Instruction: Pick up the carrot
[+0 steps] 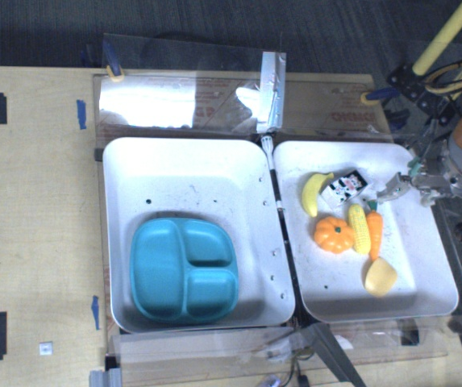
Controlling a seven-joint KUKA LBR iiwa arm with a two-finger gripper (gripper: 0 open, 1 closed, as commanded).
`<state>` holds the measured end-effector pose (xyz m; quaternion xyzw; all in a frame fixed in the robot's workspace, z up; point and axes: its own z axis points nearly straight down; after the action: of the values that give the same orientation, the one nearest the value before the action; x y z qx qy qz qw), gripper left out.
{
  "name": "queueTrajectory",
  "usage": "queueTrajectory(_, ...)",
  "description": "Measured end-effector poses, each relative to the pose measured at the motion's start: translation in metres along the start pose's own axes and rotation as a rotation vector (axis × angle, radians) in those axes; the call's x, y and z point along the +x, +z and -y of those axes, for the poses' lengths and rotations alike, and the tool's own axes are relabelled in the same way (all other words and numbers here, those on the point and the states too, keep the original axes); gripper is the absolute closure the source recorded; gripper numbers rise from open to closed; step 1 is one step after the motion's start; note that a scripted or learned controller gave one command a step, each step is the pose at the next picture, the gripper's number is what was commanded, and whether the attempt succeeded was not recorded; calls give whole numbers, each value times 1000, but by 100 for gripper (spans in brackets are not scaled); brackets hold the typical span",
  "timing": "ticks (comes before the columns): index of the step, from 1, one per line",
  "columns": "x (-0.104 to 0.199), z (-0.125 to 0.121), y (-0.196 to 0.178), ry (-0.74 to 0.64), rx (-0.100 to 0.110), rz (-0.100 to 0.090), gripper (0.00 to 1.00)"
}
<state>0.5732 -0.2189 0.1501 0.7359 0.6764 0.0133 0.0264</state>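
Looking down, we found the gripper [395, 185] at the right bin's [436, 276] upper right; whether its jaws were parted or closed we could not tell. The carrot [374, 230] lay just below-left of them, touching the corn [359, 227].

No text, label or number can be read anywhere (the cardboard's [327, 103] faint reddish printing is blurred).

We see matt wood worktop [37, 216], smooth white plastic bins [190, 168], glossy plastic carrot [374, 230] & teal tray [184, 268].
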Motion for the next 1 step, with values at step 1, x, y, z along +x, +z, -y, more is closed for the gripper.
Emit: queueTrajectory(1, 34, 18, 62, -58, 52, -17, 0)
